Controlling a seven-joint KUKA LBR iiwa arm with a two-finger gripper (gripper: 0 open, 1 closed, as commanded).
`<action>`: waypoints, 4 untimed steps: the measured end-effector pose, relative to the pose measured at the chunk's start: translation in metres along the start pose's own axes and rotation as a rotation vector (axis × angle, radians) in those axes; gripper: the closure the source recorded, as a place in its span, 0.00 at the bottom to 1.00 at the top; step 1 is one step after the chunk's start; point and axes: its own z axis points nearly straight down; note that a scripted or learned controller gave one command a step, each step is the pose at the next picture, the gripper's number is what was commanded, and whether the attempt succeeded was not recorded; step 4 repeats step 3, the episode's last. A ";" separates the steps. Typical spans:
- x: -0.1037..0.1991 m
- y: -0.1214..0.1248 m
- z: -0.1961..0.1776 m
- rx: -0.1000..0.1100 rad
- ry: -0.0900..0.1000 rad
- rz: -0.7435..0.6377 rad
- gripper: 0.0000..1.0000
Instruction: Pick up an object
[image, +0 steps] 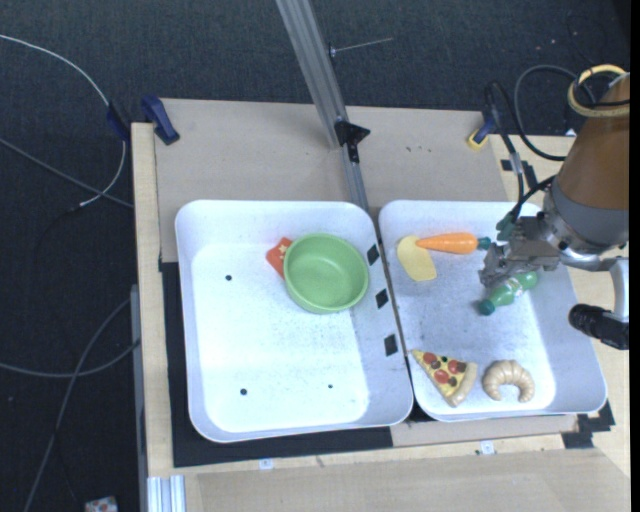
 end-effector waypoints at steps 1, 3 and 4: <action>0.055 0.006 0.010 0.014 0.005 0.000 1.00; 0.158 0.031 0.008 0.004 0.000 0.002 1.00; 0.158 0.031 0.008 0.004 0.000 0.002 1.00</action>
